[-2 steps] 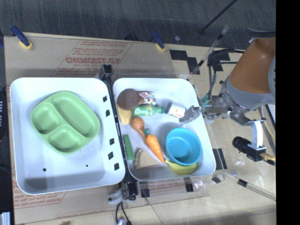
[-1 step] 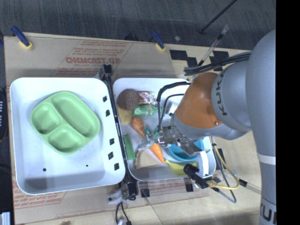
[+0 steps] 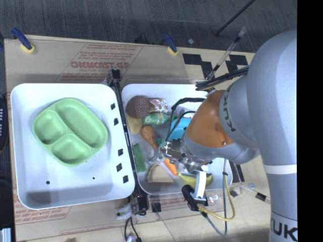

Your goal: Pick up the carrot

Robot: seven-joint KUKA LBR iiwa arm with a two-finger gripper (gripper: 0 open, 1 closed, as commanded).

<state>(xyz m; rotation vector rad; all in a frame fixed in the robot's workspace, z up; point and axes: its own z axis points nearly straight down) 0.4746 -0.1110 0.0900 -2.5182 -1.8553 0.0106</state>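
An orange, tapered carrot lies in the left-middle of the right bin, pointing toward the bin's near side. My gripper hangs low over the bin just right of and below the carrot, among the other items. A small orange piece shows right beneath the gripper; I cannot tell what it is or whether it is held. The arm's orange band and grey body cover the right half of this bin.
Around the carrot lie a brown round item, a green packet, a blue item, a green strip, a beige item and a yellow item. The left bin bears a green divided plate.
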